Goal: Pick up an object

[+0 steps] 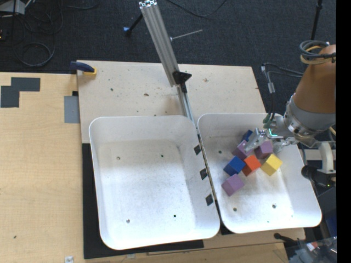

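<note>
Several small blocks lie clustered in the right bin (pixel 285 215): a blue block (pixel 235 165), an orange block (pixel 252 164), a yellow block (pixel 271 164), and a purple block (pixel 232 184) nearest the front. My gripper (pixel 259 142) reaches in from the right and sits low over the back of the cluster. It is right beside a purple block (pixel 266 148) and another purple block (pixel 243 147), with a second blue block (pixel 248 135) just behind. The gripper's body hides how it meets these blocks.
The left bin (pixel 109 147) stands beside the right one, with a divider and black clips (pixel 204 173) between them. A slanted aluminium post (pixel 162 40) rises behind the bins. The arm's orange band (pixel 318 81) looms over the right bin's far right corner.
</note>
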`<state>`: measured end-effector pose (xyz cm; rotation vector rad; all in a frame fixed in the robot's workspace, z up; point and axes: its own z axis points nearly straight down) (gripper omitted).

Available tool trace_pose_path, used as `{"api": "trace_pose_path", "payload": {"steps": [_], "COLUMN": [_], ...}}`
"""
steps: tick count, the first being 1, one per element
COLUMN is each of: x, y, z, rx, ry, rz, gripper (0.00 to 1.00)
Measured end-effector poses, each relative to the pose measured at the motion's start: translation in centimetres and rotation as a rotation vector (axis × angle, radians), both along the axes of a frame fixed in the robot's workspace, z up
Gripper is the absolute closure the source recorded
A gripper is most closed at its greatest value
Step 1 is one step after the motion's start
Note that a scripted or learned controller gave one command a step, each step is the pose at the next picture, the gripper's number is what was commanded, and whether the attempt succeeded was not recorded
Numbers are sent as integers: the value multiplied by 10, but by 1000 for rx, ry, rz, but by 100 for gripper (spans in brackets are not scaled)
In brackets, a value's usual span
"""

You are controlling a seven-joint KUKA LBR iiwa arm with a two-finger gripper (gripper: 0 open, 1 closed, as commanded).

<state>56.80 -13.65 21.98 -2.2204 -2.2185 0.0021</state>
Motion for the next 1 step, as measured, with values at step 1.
{"api": "trace_pose_path", "payload": {"steps": [1], "x": [1], "y": [-1], "z": [-64], "rx": [1], "ry": [7], "rz": [-1], "gripper": [0]}}
